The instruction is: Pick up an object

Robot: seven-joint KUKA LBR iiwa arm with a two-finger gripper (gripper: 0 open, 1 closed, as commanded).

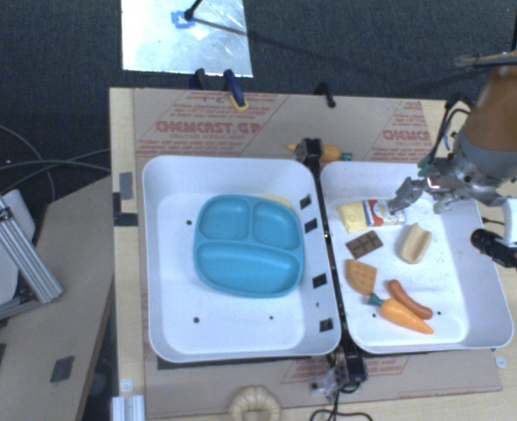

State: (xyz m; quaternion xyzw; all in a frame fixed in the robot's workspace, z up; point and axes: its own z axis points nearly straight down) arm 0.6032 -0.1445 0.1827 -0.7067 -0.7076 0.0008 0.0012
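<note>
Arm enters from the right, orange band above the wrist; gripper (406, 196) hangs low over the back part of the right bin (486, 318), just past the far end of the bread roll (413, 242) and beside the small red-and-white carton (384, 210). Whether the fingers are spread or closed: cannot tell, the tip is blurred and small. Nothing is visibly between them, so no grasp is recorded. Contents of the right bin: yellow cheese wedge (353, 215) toward the back-left corner, touching or nearly touching the carton; brown chocolate bar (363, 243) just in front of it; waffle (361, 275) near the left wall; sausage (410, 298) and carrot (402, 315) lying side by side toward the front edge. Left bin (166, 323) carries a blue divided plate (247, 244) at its centre. Judged target: the carton, as nearest to the tip, with the roll as alternative. The carton's long axis runs roughly left to right across the bin, red end toward the cheese; exact orientation is hard to read. For a sound pick, judged: centre over the carton, turn the wrist so the fingers close across its short side, descend straight, and keep clear of the cheese so it is not dragged. The roll's long axis runs front to back, slightly tilted toward the right wall.
</note>
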